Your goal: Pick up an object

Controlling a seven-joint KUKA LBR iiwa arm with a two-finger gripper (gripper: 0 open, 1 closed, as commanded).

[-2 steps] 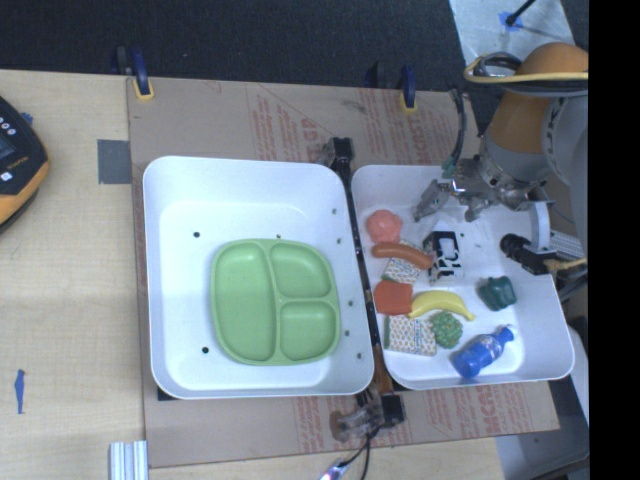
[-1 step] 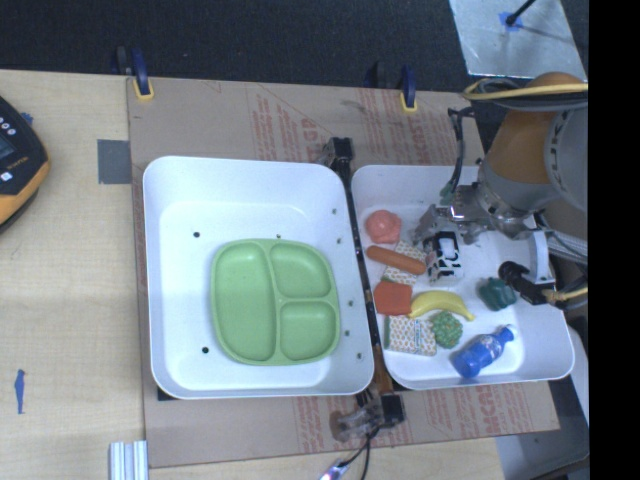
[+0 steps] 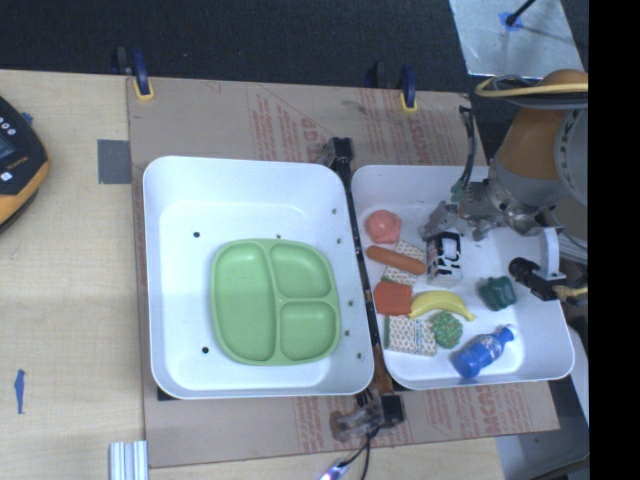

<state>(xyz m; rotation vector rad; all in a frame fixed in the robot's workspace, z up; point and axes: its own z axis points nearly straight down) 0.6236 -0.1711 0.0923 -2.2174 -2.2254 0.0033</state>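
Black-white toy (image 3: 446, 256) lies in right-hand bin (image 3: 540, 363), just beside gripper (image 3: 455, 223), next to sausage (image 3: 396, 260). Arm (image 3: 530, 146) comes from right, low over bin. Gripper open/closed: cannot tell.

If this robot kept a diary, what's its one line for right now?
task: pick up an object | gripper: in right bin, at black-and-white toy | left bin: green plate

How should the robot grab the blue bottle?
Probably the middle of the blue bottle, straight down from above. It lies on its side, so squeezing across its narrow width fits, clear of the broccoli beside it.
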